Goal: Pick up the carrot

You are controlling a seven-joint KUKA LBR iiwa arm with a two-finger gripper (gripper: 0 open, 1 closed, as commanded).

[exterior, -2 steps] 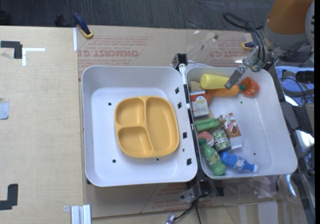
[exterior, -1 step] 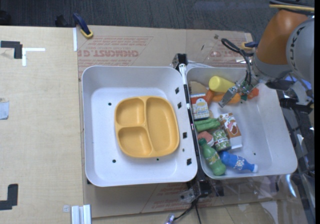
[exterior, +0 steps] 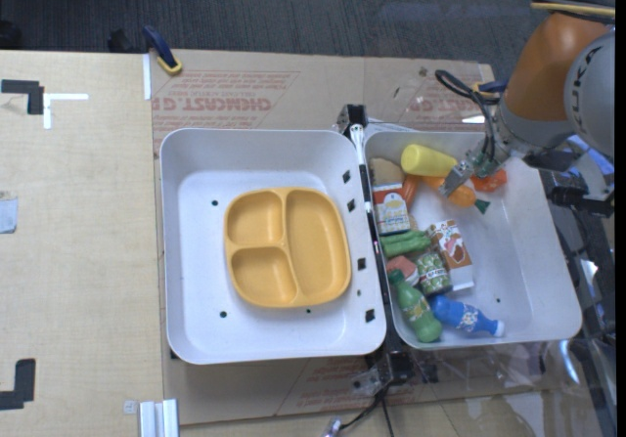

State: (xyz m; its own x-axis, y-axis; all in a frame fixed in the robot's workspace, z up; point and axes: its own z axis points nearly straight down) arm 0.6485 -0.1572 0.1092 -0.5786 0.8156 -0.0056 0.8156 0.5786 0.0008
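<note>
The carrot (exterior: 477,190) lies in the right bin (exterior: 528,269), near its far right corner, just right of the yellow cylinder (exterior: 427,160). Little of it is visible: orange patches at the gripper (exterior: 462,176), one by the fingertips and one further right. From these its long axis seems to run roughly left-right across the view, but which end is the tip is not readable. The gripper sits right on top of it, and the arm (exterior: 558,73) covers the bin's far right corner. Whether the fingers are apart or closed on the carrot cannot be told; they blur into the orange.

Along the right bin's left side sit a small carton (exterior: 392,211), a green pod (exterior: 406,243), a green bottle (exterior: 415,310), a printed packet (exterior: 453,251) and a blue bottle (exterior: 468,318), packed close and partly overlapping. Labels are too small to read.

The left bin (exterior: 196,327) holds a yellow divided plate (exterior: 288,246), flat and centred.
</note>
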